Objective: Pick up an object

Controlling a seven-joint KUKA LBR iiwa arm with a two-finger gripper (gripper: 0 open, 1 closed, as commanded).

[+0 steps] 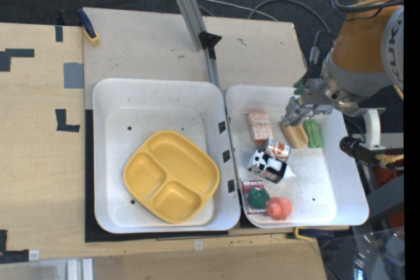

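Bench [151, 56]: pale board carrying both bins, dark carpet and cables beyond it.
Left bin [108, 141]: well left of the tool, holding a yellow divided tray [172, 175].
Right bin [328, 187]: directly under the tool.
Tool [296, 113]: low over the right bin's far side; its spread cannot be told, and nothing is seen between its tips.
Tan block [296, 136]: just below the tool, touching a green piece [315, 133].
Pink box [259, 126]: just left of the tool.
Risk: block and green piece are crowded, so closing could nudge one aside or catch both.
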